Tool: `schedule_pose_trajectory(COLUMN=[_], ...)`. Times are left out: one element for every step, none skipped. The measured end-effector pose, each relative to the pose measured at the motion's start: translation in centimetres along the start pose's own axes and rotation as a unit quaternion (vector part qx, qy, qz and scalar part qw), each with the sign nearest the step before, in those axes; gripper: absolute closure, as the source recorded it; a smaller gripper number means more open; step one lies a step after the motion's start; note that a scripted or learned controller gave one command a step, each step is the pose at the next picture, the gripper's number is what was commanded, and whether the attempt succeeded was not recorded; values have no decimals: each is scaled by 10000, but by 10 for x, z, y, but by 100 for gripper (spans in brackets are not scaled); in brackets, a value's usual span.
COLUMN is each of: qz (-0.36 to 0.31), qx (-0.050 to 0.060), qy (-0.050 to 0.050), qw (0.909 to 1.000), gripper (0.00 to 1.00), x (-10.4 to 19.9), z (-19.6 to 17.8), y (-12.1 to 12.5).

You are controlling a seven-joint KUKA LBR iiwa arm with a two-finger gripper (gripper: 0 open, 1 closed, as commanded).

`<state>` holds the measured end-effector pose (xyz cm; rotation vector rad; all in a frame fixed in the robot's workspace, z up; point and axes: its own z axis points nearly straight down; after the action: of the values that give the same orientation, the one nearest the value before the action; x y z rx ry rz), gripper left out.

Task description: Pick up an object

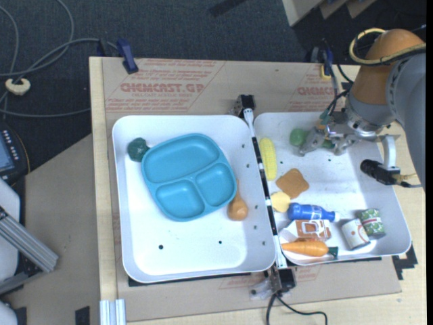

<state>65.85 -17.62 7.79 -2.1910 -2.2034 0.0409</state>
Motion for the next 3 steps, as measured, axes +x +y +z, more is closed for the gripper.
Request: schedule_pose_trajectory(qz=[12,63,6], qx=[-33,-184,-192], qy=[63,-21,-8], qw=[10000,9998,9998], gripper=[0,0,0], x=[-35,-49,11], z=[-2,-42,0], y=[1,-112,-101])
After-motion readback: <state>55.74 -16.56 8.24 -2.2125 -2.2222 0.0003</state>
